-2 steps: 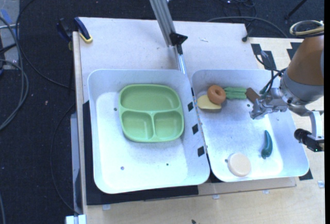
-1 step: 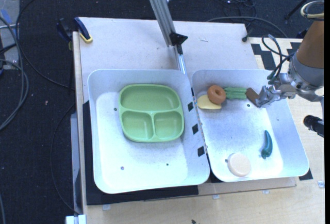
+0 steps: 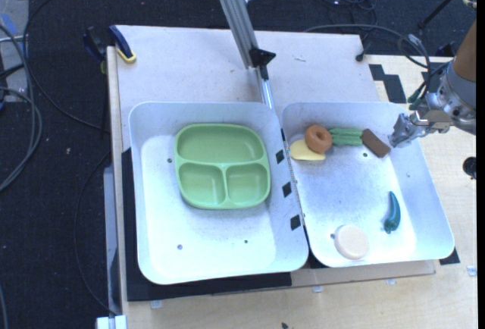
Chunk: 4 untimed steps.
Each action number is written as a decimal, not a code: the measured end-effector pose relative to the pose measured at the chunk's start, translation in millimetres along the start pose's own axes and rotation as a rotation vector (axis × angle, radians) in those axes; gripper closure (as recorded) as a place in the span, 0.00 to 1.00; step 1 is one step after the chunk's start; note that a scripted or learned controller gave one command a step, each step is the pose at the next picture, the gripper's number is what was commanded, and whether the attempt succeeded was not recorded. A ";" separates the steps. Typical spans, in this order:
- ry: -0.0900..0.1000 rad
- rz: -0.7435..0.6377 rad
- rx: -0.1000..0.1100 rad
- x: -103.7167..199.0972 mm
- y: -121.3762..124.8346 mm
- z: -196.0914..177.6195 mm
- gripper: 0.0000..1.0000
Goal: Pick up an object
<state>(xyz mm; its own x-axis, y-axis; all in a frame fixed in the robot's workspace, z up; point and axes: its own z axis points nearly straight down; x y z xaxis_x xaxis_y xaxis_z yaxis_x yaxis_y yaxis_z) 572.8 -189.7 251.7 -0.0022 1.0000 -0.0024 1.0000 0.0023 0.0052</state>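
The right bin [image 3: 424, 191] holds several small items: a brown doughnut [image 3: 318, 139] resting on a pale yellow piece [image 3: 306, 152], a green pod [image 3: 345, 136], a brown block [image 3: 375, 143], a teal pepper-shaped piece [image 3: 391, 212] and a round cream disc [image 3: 352, 242]. My gripper [image 3: 403, 130] hangs at the bin's far right rim, just right of the brown block. Nothing shows between its fingers.
The left bin [image 3: 151, 168] carries a green three-compartment tray [image 3: 223, 165]. A slanted metal pole [image 3: 236, 9] rises from between the two bins. Cables lie on the dark floor around the bench.
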 end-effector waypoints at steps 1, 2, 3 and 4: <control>0.003 -0.004 0.005 44.2 -1.1 -2.6 1.00; 0.003 -0.004 0.005 97.5 4.3 -5.2 1.00; 0.003 -0.003 0.007 146.3 -2.3 9.9 1.00; 0.004 -0.004 0.008 203.8 -15.7 16.5 1.00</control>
<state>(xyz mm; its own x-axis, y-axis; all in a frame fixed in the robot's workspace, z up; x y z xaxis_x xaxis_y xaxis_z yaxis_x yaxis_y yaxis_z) 556.7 14.0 234.6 -0.0065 1.0000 0.0013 1.0000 0.0065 -0.0026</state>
